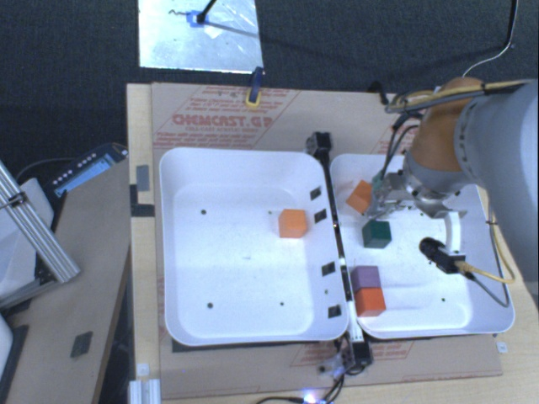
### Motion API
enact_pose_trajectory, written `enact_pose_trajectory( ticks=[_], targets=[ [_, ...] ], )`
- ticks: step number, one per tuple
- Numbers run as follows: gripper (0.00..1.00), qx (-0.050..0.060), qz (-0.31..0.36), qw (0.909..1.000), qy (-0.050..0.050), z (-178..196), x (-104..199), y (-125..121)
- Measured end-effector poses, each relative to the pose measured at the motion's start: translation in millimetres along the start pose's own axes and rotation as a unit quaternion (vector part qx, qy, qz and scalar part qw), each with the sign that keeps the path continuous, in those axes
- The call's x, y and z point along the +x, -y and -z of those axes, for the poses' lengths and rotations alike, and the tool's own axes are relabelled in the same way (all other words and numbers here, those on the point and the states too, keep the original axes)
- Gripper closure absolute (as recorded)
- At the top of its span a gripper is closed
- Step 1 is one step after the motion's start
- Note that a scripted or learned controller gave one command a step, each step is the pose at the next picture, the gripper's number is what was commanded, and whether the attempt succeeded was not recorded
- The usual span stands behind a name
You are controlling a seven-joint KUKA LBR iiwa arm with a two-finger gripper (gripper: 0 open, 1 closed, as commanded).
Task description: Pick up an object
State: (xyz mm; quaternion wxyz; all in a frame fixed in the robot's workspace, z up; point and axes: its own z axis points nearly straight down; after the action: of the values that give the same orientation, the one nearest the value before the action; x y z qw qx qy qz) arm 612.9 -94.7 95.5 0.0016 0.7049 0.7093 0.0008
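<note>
Here the gripper hangs just above the green cube, approaching; I cannot tell its spread. Next, a straight drop, then a close.

A robotics lab: a grey arm over two white bins on a cardboard-topped bench.

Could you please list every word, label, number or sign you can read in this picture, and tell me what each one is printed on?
"CHEMCAST G P" in red capitals, on the brown protective sheet under the two white bins, above the left bin; the last letters are uncertain.
Fainter red print repeats across the same sheet near the bottom edge, too small and blurred to read.
The grey handheld device at the left has buttons or markings, too small to read.
</note>
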Motion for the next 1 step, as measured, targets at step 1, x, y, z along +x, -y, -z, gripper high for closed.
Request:
enact_pose_trajectory(
  ticks=[1],
  targets=[
    [1.0,-0.01,0.001,1.0,0.0,189.8,28.8,-45.7]
  ],
)
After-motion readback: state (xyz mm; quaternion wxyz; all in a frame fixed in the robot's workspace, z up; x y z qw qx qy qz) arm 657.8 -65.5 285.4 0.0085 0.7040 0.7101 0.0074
